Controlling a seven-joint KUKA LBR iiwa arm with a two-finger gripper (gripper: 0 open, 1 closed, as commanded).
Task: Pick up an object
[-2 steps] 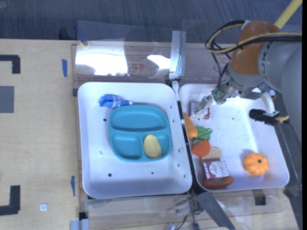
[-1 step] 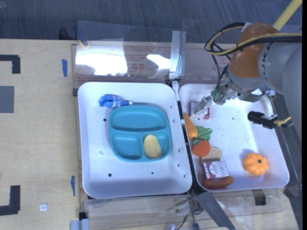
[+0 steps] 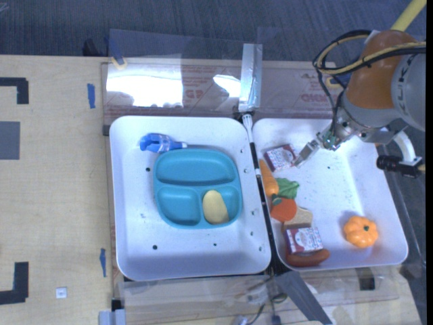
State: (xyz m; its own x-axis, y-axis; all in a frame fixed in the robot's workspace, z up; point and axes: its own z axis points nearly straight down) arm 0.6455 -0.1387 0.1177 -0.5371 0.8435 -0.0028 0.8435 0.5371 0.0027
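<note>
The desk carries two white bins. The left bin (image 3: 128,235) holds one blue tray (image 3: 177,181), one yellow lemon (image 3: 215,206) in it, and one blue toy (image 3: 157,142). The right bin (image 3: 352,188) holds two red packets (image 3: 279,157), one pumpkin (image 3: 360,231), one carrot (image 3: 268,179), one tomato (image 3: 283,210). The tool (image 3: 306,153) is beside the upper packet; I cannot tell its state.

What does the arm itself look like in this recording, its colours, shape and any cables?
The arm is a rounded grey body with a wide orange band above the wrist. Black cables loop out beside the band. The gripper is slim and metallic, with a small green part where it meets the wrist.
</note>
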